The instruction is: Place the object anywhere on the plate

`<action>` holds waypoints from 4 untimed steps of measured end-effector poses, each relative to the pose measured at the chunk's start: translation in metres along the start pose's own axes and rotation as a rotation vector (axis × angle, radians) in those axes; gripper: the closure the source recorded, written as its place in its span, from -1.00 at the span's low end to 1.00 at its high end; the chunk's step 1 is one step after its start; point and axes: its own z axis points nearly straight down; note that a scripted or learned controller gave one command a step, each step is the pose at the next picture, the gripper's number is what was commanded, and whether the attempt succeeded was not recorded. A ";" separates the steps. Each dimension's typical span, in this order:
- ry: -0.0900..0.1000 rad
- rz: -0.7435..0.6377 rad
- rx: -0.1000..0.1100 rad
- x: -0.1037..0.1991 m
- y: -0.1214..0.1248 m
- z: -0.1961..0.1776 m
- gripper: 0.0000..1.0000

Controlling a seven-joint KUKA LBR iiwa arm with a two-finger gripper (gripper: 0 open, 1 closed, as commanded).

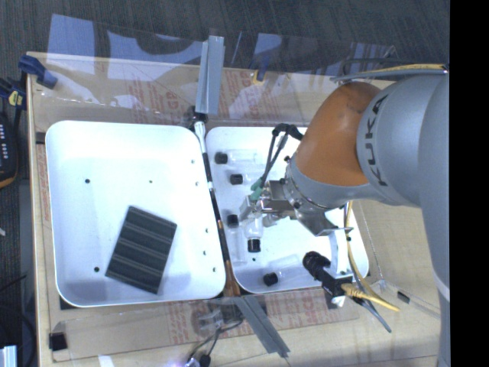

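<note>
Candidate objects: small black pieces in the right bin (229,270) — one at top left (221,158), one beside it (236,179), one mid-bin (254,245), one near the front wall (270,279). Can't tell which is the target. They look light, rigid and compact; probably slippery on white plastic, so pinch across the short sides, straight down. My gripper (256,209) hangs over the bin middle, near the mid-bin piece; can't tell its state — wrist hardware blocks it. The plate is presumably the dark ribbed slab (142,248), flat in the left bin (84,151), well apart. Ribs should stop a small part sliding.
</note>
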 end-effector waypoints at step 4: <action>0.000 -0.253 0.009 0.280 0.166 0.119 1.00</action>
